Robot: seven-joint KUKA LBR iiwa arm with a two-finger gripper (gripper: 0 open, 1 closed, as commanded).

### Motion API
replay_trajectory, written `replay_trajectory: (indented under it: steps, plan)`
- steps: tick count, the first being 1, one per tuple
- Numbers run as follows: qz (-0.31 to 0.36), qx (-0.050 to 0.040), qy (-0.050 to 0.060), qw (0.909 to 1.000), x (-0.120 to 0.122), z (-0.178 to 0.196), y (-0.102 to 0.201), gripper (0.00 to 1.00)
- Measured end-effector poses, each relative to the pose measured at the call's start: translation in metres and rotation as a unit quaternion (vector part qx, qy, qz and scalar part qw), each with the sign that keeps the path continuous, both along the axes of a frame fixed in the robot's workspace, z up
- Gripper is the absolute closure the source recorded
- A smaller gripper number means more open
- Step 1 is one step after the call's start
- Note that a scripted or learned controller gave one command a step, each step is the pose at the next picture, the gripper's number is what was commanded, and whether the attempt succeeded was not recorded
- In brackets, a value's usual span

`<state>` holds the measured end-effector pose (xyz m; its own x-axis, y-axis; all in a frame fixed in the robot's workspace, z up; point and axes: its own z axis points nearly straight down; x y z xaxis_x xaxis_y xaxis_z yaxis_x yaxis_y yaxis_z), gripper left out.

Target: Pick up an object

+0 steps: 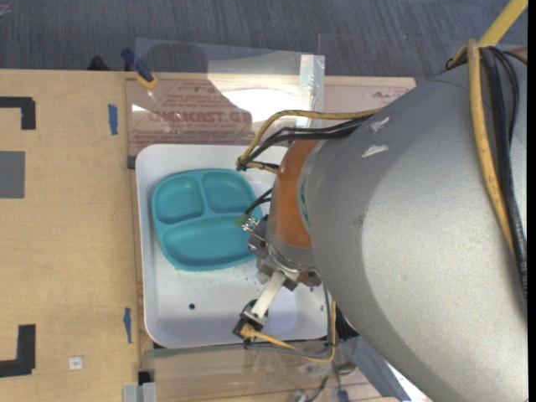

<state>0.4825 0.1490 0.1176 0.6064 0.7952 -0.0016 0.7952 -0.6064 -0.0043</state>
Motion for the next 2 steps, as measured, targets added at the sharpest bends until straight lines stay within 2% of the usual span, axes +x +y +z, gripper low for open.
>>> replay_trajectory:
  steps: [1,2]
  plan:
    - [-0.142,-0.0009,-0.001,0.9899,-0.004,0.032,0.035,1.0]
    - [-0.307,-0.0009,-0.002,0.9516,0.01,0.06,0.061,1.0]
